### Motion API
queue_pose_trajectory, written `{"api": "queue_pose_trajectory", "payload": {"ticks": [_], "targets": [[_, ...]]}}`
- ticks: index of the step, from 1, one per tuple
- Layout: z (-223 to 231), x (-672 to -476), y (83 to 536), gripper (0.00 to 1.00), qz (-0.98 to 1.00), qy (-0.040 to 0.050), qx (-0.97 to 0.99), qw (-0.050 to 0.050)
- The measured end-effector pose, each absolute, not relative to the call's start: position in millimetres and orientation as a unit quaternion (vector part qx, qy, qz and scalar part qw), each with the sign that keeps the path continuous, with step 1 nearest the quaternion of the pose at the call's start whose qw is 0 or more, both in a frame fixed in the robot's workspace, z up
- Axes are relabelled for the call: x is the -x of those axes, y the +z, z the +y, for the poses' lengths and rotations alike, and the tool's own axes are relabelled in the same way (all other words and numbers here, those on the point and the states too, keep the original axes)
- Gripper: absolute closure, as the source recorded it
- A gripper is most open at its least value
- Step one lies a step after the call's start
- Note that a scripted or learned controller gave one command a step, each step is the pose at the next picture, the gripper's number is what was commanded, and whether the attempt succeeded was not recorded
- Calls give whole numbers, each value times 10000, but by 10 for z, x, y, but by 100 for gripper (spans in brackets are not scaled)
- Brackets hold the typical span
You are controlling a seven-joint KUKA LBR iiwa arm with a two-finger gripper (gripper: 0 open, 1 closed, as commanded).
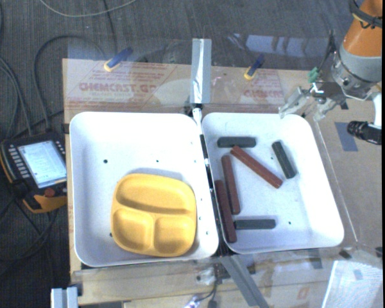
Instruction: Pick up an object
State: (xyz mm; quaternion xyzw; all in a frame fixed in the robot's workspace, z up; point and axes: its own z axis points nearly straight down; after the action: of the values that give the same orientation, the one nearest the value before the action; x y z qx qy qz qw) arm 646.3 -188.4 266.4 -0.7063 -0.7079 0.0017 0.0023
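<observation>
Approach step: gripper (303,104) at 1 o'clock, above right bin (321,191) rim, fingers spread, nothing held. Sticks (256,167) loose in bin centre. Next: descend over one stick, straddle, close.

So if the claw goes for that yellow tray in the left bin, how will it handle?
The yellow tray looks like rigid moulded plastic with three compartments, so it probably stays stiff and light. It is wide and lies flat, so it likely won't roll or tip, though a push may slide it across the smooth left bin. Its rounded rim could slip from the claw.
</observation>
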Motion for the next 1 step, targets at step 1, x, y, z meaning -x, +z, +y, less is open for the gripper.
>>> {"api": "queue_pose_trajectory", "payload": {"ticks": [1], "targets": [[-2086, -6092, 1356, 0, -7246, 21, 6892, 20]]}}
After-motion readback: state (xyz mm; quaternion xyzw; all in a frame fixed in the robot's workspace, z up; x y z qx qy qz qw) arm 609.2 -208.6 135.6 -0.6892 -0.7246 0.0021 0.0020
